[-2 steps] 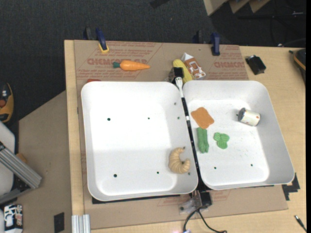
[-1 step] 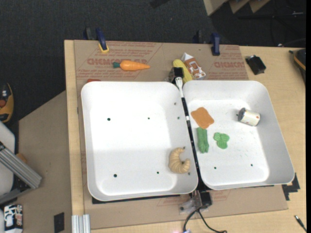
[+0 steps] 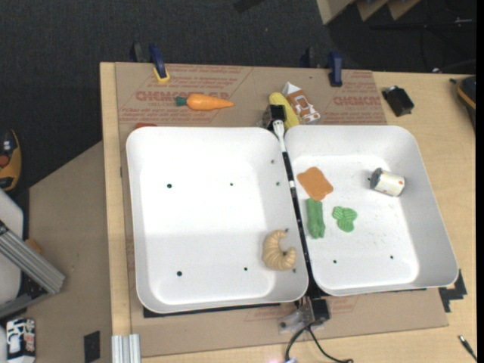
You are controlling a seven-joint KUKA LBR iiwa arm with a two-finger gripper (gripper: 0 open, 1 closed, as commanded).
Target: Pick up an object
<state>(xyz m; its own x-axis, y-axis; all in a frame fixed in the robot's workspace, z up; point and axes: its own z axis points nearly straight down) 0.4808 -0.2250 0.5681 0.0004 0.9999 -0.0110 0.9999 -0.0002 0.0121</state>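
Camera view, looking down at a slant on the desk point(image 3: 423, 146) and its two white bins side by side. No arm over either bin right now, so whether the end effector is open or closed, I cannot tell.

Left bin point(image 3: 151, 203): one candidate, a tan croissant point(image 3: 280, 249) curled in the near right corner, just beside the wall. Its curve opens toward the left, with its long axis running roughly near-to-far.

Right bin point(image 3: 423, 225): an orange cracker point(image 3: 314, 182) lies flat near the left wall. Just below it is a green bean pod point(image 3: 314, 218), long axis near-to-far, almost parallel to the divider. Beside that, a small green leafy piece point(image 3: 345, 218). Over by the far right, a white cylinder point(image 3: 387, 182) lies on its side, axis running left-right, its dark end pointing left.

Outside the bins, a carrot point(image 3: 204, 102) lies with its tip pointing right, and a banana point(image 3: 281, 106) lies with a small packet point(image 3: 302, 106).

Risks, as I judge them: the croissant and the pod hug the walls, so a finger could land on the rim. The cracker is flat and likely to slip away. The cylinder may roll if nudged.
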